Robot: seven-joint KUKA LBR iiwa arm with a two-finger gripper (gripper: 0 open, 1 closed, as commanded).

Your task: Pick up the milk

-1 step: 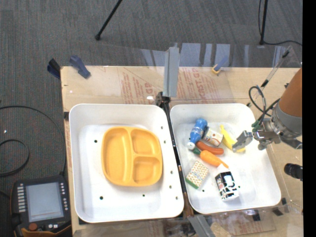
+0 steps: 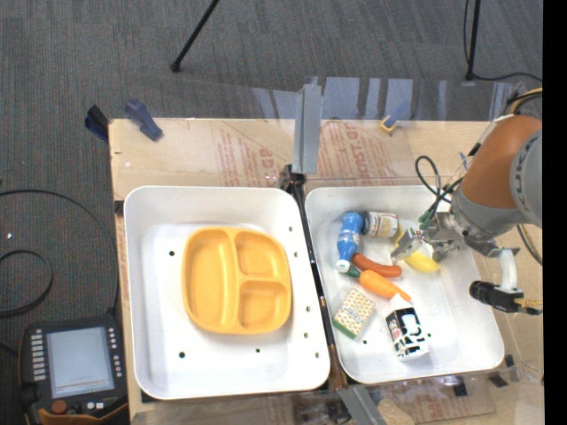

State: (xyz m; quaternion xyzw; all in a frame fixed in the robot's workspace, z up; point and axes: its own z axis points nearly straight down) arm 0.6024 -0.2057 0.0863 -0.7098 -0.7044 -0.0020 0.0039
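Observation:
The milk (image 2: 407, 333) is a small white carton with black patches, lying in the front part of the right bin (image 2: 469, 343). My gripper (image 2: 415, 246) is low over the middle of that bin, right beside a yellow fruit-shaped toy (image 2: 423, 262). It is well behind the milk and apart from it. The grey arm with its orange band (image 2: 496, 171) comes in from the right edge.
Near the gripper lie two orange carrots (image 2: 379, 275), a blue bottle (image 2: 349, 237) and a small jar (image 2: 383, 225). A checked box (image 2: 354, 312) lies left of the milk. The left bin (image 2: 151, 228) holds a yellow divided plate (image 2: 237, 280).

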